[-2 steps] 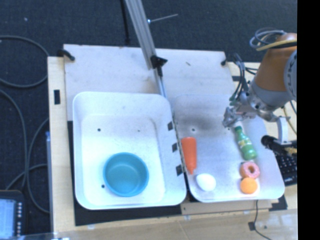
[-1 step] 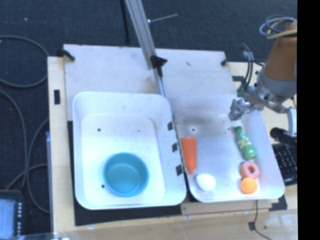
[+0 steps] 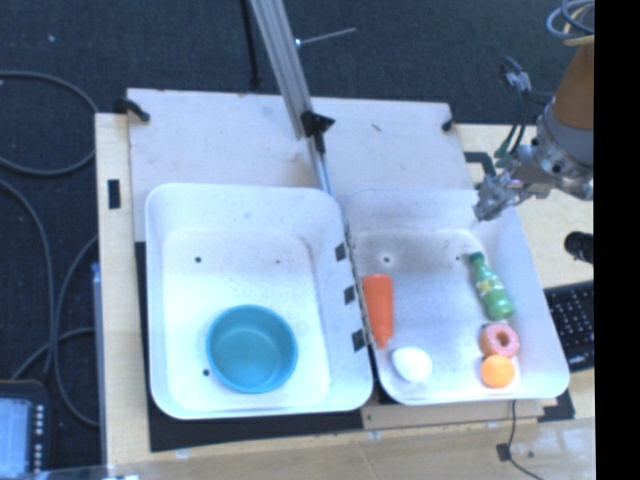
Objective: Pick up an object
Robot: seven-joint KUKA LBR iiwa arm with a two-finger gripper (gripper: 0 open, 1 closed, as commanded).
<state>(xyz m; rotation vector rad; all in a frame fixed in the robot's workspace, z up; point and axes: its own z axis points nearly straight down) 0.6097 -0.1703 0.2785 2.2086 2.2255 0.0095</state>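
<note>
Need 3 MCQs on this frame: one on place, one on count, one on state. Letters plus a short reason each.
1. Where is the blue bowl?
A. in the left bin
B. in the right bin
C. on the bench outside the bins

2. How many things lie in the right bin?
A. three
B. five
C. seven

3. How does the green bottle sit?
A. upright on its base
B. lying on its side
C. held between the gripper's fingers

Answers:
1 A: the bowl sits in the near part of the left bin.
2 B: carrot, white egg, green bottle, pink doughnut and orange ball.
3 B: the bottle lies flat along the bin's right side, while the gripper is over the bin's far right corner, apart from it.
</note>
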